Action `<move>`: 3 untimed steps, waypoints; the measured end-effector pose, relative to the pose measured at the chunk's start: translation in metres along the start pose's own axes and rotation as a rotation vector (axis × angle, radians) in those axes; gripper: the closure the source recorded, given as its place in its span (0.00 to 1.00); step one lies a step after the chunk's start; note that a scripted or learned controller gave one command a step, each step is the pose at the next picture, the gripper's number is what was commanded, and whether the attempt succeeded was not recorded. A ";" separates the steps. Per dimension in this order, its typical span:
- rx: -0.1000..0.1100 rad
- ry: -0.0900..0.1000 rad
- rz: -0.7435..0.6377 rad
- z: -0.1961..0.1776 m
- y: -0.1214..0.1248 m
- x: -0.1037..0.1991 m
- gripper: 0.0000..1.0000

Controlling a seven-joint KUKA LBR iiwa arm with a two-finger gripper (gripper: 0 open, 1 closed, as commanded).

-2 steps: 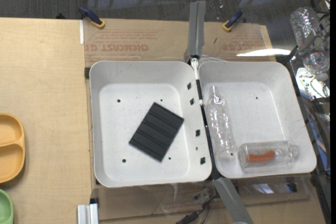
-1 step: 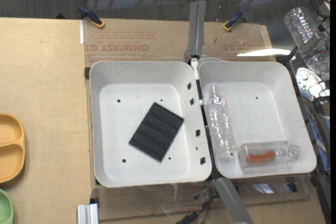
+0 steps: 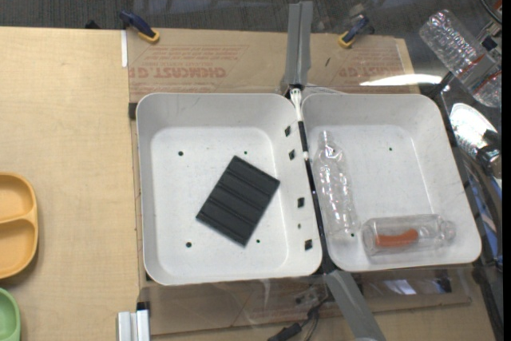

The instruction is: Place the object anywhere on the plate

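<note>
You could not tell the gripper's state here. The pick had not begun: 2 candidates lay in the right bin (image 3: 447,172), a crumpled clear bottle (image 3: 334,186) by the divider and a clear jar (image 3: 407,236) with something orange inside. The black ribbed slab (image 3: 238,200) in the left bin (image 3: 160,172) probably served as the plate. Next came a grasp on slippery plastic. Upside-down red print on the cardboard (image 3: 192,64) seemingly read "CHEMCAST GP".

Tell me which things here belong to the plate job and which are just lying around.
Likely for the job:
black ribbed block in the left bin
orange divided plate on the bench's left edge

Lying about:
clear crumpled bottle in the right bin
clear container with something orange inside
two clamps
</note>
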State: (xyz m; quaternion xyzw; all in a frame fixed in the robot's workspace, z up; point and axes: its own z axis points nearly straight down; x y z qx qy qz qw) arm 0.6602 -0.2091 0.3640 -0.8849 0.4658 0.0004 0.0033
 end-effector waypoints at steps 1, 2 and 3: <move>0.000 0.000 0.000 0.000 0.000 0.000 0.00; -0.005 -0.003 -0.179 0.051 0.008 -0.050 0.00; -0.004 -0.002 -0.707 0.100 -0.010 -0.114 0.00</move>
